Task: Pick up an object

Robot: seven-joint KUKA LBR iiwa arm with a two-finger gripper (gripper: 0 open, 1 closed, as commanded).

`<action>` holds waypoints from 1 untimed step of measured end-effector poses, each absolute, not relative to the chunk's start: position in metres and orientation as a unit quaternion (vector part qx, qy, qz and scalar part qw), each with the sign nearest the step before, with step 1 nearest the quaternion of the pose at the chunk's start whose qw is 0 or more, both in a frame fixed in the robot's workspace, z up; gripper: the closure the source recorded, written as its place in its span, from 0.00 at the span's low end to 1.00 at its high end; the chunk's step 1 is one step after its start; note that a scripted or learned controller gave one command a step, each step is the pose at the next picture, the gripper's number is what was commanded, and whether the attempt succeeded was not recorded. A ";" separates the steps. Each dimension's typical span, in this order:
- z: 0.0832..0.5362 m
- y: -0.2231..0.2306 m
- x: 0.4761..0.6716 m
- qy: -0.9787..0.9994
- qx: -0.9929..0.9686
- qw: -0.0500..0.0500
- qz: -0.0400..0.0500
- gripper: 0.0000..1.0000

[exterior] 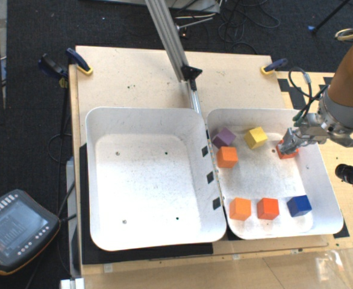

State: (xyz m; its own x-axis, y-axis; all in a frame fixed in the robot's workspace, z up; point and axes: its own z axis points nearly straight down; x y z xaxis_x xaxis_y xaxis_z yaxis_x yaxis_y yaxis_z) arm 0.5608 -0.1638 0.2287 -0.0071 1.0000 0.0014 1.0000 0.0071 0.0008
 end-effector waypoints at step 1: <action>0.228 -0.104 0.548 -0.710 -0.704 0.001 -0.001 1.00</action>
